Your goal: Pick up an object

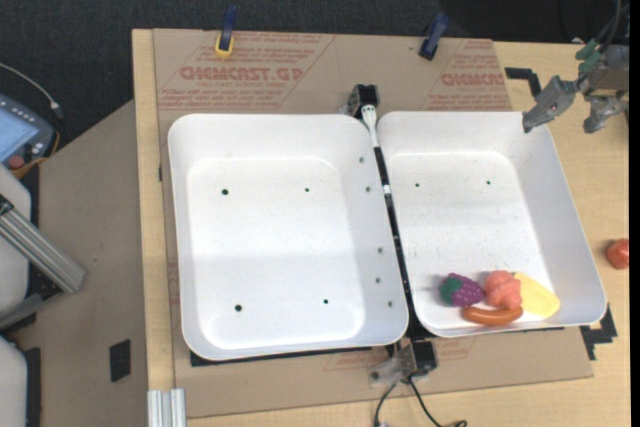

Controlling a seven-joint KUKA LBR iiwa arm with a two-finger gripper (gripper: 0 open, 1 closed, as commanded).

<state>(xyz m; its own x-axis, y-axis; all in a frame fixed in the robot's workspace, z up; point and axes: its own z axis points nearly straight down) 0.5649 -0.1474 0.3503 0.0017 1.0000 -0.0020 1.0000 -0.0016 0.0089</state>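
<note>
Nearest the camera, a black clamp (412, 360) with a trailing cable sits at the front edge of the cardboard sheet (300, 65) that covers the surface (90, 245), just below the seam where the two bins meet; the left bin (190, 215) is a shallow white tray with a few small dark dots on its floor, giving wide open room across its whole base; the right bin (470, 135) holds all the objects, bunched in its near right corner close to the front wall: a purple grape cluster (462, 290), an orange-red toy (503, 289) touching it on the right, a yellow piece (540, 298) beside that, and a red-orange sausage-shaped piece (492, 315) lying along the front of the group; the rest of that bin's floor is bare; a small orange object (618, 254) lies on the surface outside the right bin's right wall; farther back, a black clip (362, 101) sits at the rear of the seam, and a yellow-and-blue clamp (227, 34) and a blue clamp (434, 36) pin the cardboard's far edge; the gripper (570, 105) hangs above the right bin's far right corner, well apart from the toys, fingers spread and grasping nothing.
</note>
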